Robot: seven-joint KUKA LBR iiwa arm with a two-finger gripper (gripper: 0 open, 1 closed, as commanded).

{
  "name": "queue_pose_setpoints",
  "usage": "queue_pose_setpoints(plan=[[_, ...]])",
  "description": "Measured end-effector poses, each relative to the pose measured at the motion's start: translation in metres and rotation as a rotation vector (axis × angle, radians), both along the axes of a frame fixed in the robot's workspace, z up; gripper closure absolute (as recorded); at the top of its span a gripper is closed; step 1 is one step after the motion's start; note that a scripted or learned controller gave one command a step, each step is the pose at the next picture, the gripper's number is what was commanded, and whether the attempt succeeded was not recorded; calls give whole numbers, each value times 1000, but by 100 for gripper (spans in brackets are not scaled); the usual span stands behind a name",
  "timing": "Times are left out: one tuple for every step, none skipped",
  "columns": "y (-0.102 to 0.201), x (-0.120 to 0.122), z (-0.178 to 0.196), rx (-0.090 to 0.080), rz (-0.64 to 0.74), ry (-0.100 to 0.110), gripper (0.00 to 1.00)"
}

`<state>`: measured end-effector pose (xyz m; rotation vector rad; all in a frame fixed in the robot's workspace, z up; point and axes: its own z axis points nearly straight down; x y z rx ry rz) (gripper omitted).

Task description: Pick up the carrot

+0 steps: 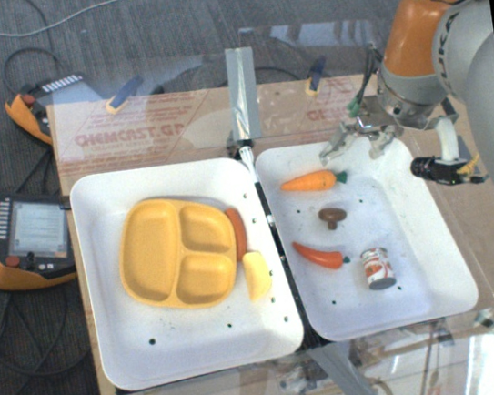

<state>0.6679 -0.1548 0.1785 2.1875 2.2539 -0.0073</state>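
In the right bin (437, 237), toward its twelve o'clock end, the carrot (309, 182) lies flat with its green tip pointing to three o'clock. The tool (358, 139) hovers just beyond it at about one o'clock, over the bin's far rim, fingers spread apart and holding nothing. Below the carrot sit a brown mushroom (331, 217), a red chili pepper (320, 255) and a small can (378, 268). The left bin (113, 350) carries a yellow divided tray (178, 251).
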Motion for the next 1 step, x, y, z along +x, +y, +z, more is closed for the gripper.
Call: queue_pose_setpoints(plan=[[4, 1, -90, 0, 348, 0, 0]])
